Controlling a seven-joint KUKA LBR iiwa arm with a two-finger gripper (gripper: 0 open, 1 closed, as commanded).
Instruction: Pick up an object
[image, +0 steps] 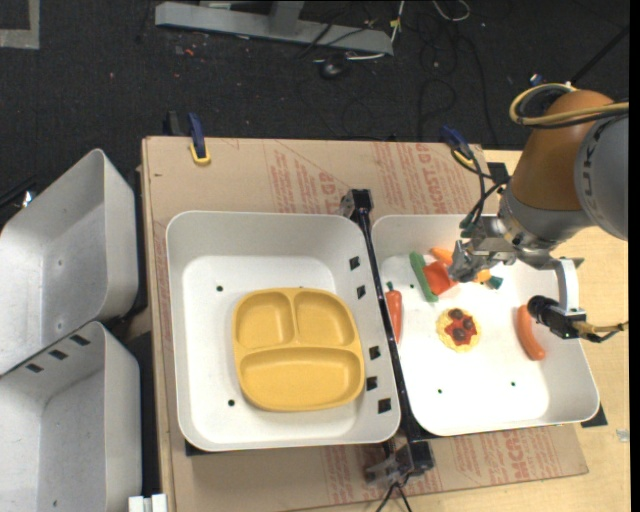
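My gripper (464, 264) hangs low over the back of the right bin (500, 400), right above a cluster of small toy foods. In that cluster lie a green stick (423, 277), a red-orange piece (439, 279) and an orange piece (442, 256), all just left of the gripper. A small teal bit (494, 283) shows at its right. Further forward sit a round yellow tart with dark red topping (460, 329), an orange sausage (530, 333) at the right, and a red-orange stick (394, 313) against the bin's left wall.
The left bin (200, 400) holds a yellow divided plate (298, 350). A black divider (375, 290) runs between the two bins. Two white containers (60, 300) stand off the bench at the left. The front half of the right bin has bare floor.
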